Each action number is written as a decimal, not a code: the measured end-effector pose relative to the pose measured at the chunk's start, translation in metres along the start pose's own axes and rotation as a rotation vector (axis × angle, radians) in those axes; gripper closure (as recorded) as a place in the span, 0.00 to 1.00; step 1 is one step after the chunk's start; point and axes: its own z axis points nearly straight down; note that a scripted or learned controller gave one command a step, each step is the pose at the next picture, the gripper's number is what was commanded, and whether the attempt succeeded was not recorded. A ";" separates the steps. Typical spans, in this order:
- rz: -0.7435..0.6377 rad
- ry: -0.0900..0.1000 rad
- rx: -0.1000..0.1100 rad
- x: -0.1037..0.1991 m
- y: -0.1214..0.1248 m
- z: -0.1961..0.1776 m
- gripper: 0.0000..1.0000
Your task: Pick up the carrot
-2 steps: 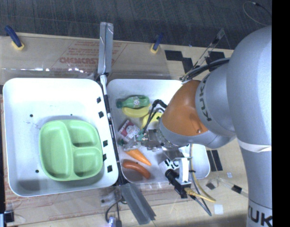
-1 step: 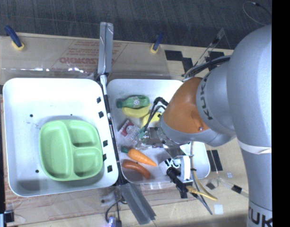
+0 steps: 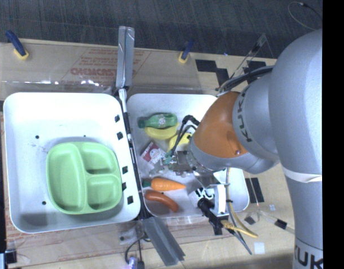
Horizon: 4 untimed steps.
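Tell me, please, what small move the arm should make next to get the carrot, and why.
Probably shift the gripper a little toward the left and near side of the right bin and lower it. The carrot lies flat there, just left of the wrist, with a sausage close on its near side, so the descent should stay over the carrot's middle to avoid catching the sausage.

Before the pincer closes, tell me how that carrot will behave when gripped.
The carrot looks like smooth moulded plastic, so probably stiff, light, and somewhat slippery. Its round tapered body lies flat on the right bin floor, so a nudge could roll it. The sausage lies close beside it and may get bumped.
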 end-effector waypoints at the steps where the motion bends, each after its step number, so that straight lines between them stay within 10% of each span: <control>1: -0.375 0.002 0.029 -0.009 -0.011 0.020 0.00; 2: -0.280 -0.002 0.025 -0.027 0.001 0.019 0.00; 3: -0.651 0.005 0.028 -0.023 -0.010 0.020 0.00; 4: -0.656 0.006 0.029 -0.023 -0.009 0.011 1.00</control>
